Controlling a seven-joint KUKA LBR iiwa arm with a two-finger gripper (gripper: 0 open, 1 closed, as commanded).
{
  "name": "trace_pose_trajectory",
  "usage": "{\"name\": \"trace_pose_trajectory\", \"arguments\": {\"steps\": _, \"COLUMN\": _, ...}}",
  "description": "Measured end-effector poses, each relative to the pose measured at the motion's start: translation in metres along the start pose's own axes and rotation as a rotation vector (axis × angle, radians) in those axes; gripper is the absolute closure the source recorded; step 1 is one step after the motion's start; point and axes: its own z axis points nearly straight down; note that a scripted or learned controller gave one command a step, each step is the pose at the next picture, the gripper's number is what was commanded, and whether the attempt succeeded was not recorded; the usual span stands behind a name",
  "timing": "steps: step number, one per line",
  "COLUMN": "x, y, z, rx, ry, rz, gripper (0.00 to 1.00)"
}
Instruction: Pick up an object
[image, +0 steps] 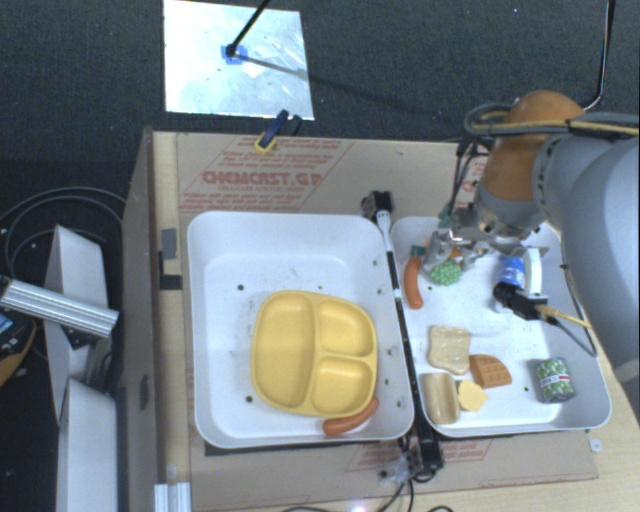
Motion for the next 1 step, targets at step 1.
{"name": "trace_pose_trajectory", "arguments": {"steps": 1, "x": 0.0427, "y": -0.0428, "z": -0.092, "rx": -0.035, "ry": -0.007, "rz": 0.002, "gripper": 1.0}}
